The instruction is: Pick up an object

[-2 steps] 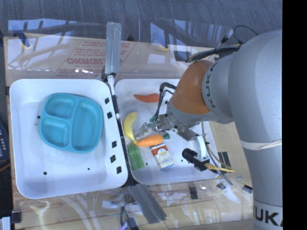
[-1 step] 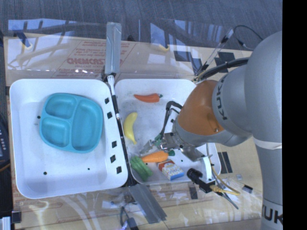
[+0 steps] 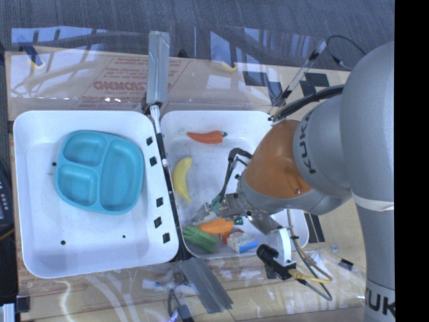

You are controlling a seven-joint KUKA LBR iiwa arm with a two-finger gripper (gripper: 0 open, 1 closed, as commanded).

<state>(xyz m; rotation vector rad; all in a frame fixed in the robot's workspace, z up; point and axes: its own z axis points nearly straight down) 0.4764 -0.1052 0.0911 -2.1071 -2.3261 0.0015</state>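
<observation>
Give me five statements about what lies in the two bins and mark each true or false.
1. The blue divided plate lies in the left bin. True.
2. The banana lies on the plate. False: it lies in the right bin.
3. The red pepper lies farther up the view than the banana. True.
4. The carrot touches the red pepper. False: they lie well apart.
5. The green vegetable sits beside the carrot. True.

Two white bins are seen from above. A blue divided plate (image 3: 100, 171) lies in the left bin (image 3: 33, 247). A banana (image 3: 182, 178), red pepper (image 3: 206, 137) and carrot (image 3: 216, 226) lie in the right bin (image 3: 258, 117), beneath the arm (image 3: 322, 159).
</observation>
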